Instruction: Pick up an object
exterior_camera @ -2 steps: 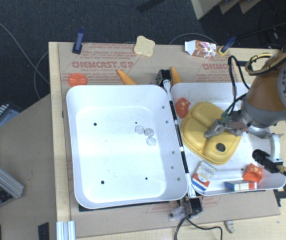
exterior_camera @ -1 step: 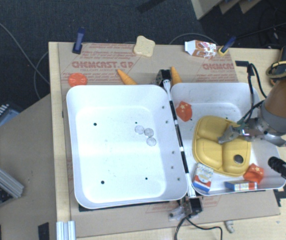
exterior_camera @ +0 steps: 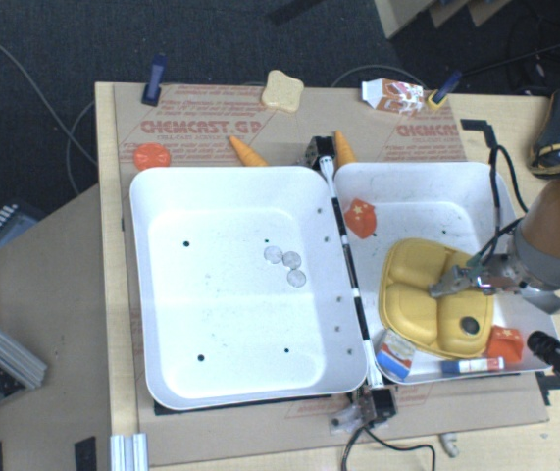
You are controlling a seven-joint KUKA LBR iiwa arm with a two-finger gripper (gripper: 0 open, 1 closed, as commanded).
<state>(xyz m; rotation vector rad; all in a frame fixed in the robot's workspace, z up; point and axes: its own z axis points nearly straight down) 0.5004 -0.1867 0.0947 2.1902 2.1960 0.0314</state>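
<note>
My gripper (exterior_camera: 453, 283) hovers over the soft yellow plastic cushion-shaped object (exterior_camera: 434, 300); finger state indiscernible. I would descend squarely on its raised ridge.

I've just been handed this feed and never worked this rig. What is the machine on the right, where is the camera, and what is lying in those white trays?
One fixed camera looks down at a slant on a bench with two shallow white bins side by side. The machine is a robot arm reaching in from the right; its gripper, a small two-finger claw, sits over a yellow object in the right bin. I cannot tell whether the claw has hold of anything. That bin also has a small red piece near its left wall, an orange-red block, a marker and a blue-and-white item along its near edge. The left bin has a few small clear discs. Oddments lie on the cardboard behind the bins.
</note>
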